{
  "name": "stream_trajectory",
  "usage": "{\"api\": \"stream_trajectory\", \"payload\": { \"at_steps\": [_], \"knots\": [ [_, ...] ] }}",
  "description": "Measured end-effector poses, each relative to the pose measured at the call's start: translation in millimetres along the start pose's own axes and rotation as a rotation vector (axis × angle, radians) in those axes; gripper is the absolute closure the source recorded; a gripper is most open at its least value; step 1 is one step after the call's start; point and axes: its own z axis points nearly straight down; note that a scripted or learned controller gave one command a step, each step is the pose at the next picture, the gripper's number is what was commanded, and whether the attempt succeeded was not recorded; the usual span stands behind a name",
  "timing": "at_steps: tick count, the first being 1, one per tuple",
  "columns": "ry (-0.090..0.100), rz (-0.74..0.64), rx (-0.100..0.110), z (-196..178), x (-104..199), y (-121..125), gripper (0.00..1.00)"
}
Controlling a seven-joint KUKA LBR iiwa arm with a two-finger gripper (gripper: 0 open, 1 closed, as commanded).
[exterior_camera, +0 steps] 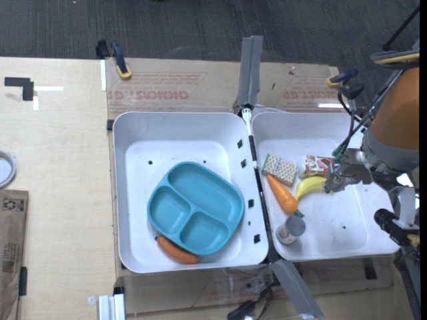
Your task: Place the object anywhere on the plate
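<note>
A blue plate [195, 207] with three compartments lies in the left bin [133, 179]. An orange sausage-like piece [177, 251] pokes out from under the plate's near edge. In the right bin [347, 235] lie a carrot [281, 192], a yellow banana [309, 187], a patterned cracker pack [279, 169], a small red-and-white carton [316, 164] and a grey can [291, 229]. My gripper [331, 184] hangs low over the right bin at the banana's right end. Whether it touches the banana is unclear.
A grey divider post [250, 72] stands between the bins at the back. Blue clamps [119, 59] sit on the cardboard behind the bins. Cables [357, 115] run down the arm on the right.
</note>
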Motion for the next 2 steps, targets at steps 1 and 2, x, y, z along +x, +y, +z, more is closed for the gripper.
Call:
{"api": "stream_trajectory", "payload": {
  "at_steps": [1, 2],
  "knots": [
    [-0.001, 0.097, 0.002, -2, 111, 27, 1.00],
    [-0.001, 0.051, 0.005, 20, 171, 13, 1.00]
  ]
}}
